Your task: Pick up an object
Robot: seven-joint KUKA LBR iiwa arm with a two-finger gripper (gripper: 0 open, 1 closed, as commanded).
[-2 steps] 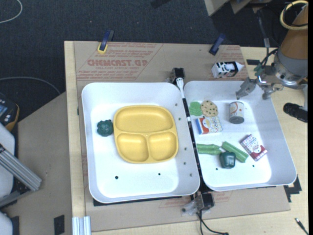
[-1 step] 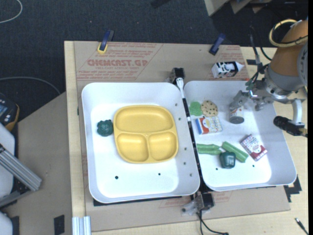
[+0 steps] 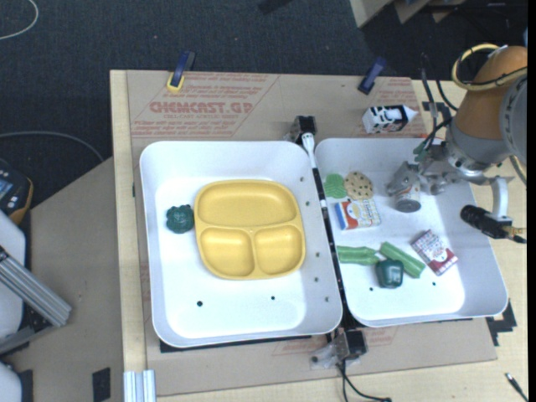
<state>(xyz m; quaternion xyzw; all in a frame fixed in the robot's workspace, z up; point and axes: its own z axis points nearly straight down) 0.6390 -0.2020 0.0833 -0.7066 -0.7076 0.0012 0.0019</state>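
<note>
Gripper (image 3: pixel 408 193) hangs low in the right bin's (image 3: pixel 481 296) far part, right of your cookie (image 3: pixel 359 184); you cannot tell its state.

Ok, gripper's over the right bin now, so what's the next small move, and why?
Probably shift the gripper a little toward the cookie before lowering. It hangs over bare floor near the back of the right bin, with nothing seen between its fingers. The cookie is the nearest item, beside a green round piece, with a small carton just in front.
</note>
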